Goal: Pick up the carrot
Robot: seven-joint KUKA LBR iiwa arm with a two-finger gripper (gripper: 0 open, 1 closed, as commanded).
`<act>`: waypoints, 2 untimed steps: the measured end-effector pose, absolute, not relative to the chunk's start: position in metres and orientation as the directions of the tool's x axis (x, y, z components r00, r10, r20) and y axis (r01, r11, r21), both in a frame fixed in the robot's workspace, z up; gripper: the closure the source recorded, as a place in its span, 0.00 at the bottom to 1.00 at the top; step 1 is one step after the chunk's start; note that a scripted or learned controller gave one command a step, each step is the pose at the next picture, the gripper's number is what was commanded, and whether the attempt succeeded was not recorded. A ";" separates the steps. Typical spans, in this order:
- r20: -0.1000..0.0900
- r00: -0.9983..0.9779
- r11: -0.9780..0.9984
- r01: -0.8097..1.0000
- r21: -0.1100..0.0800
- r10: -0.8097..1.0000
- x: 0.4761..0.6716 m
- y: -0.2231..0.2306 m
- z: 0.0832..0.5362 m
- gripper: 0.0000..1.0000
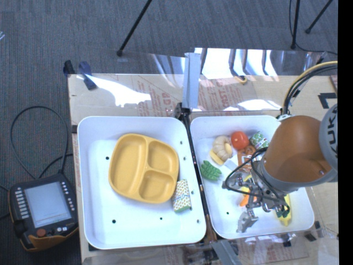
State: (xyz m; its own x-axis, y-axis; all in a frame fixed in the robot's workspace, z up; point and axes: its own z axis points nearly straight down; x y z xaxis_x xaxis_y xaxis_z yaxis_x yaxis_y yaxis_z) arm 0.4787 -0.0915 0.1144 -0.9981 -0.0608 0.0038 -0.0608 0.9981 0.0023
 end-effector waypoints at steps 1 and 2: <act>0.002 -1.000 1.000 -0.006 0.002 -0.007 0.493 -0.129 0.086 0.00; 0.001 -1.000 1.000 -0.031 0.002 -0.031 0.481 -0.113 0.087 0.00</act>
State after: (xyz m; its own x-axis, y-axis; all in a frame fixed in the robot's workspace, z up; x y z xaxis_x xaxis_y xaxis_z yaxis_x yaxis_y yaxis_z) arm 0.4805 -0.1126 0.0867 -0.9995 -0.0313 0.0008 -0.0313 0.9995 0.0017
